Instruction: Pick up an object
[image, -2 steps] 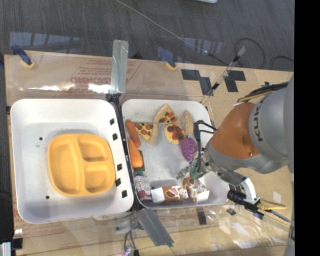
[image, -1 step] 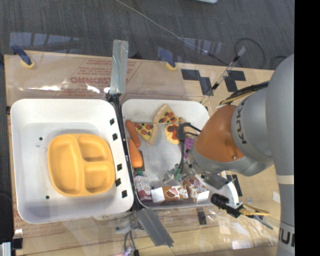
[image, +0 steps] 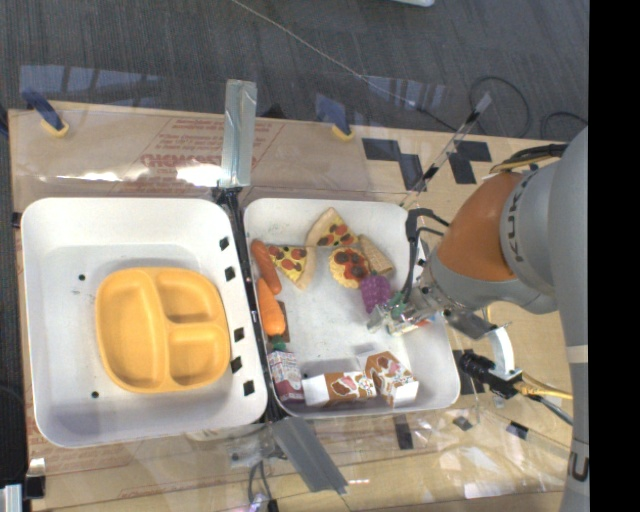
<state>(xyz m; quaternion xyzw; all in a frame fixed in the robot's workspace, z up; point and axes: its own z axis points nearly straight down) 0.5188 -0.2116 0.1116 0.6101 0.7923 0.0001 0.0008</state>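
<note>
Jaws (image: 392, 316) low in right bin (image: 330, 345) beside purple grapes (image: 375, 291)

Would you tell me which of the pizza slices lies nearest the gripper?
The round-edged slice beside the purple grapes; the other two slices sit farther from the gripper.

arm (image: 520, 240) in fr right | wrist bent down | gripper (image: 398, 315) low
</note>
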